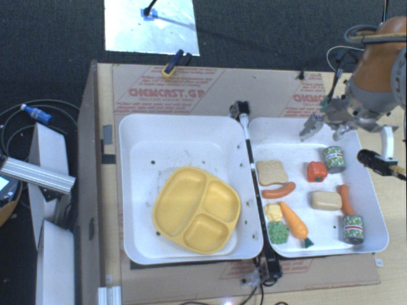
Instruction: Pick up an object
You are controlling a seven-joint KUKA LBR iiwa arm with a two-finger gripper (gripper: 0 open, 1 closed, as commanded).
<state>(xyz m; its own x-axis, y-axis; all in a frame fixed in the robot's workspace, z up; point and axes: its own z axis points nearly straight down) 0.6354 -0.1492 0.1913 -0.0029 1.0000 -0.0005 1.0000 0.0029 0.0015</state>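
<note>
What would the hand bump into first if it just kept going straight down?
Probably bare bin floor: the hand hangs over the right bin's far end, where nothing lies. The nearest thing, a green can, sits a bit nearer the camera. Depth is hard to judge from this slant.

Gripper (328, 127) hangs low, its fingers spread apart.

The arm (381, 62) was cut off by the right edge, so most of it lay out of frame; the gripper (325, 127) was too small and blurred to read how its jaws stood; labels on the two cans (333, 159) (351, 229) were illegible; a second carrot (344, 199) was partly hidden behind the beige block (326, 200); a round object (7, 196) at far left was cropped.
</note>
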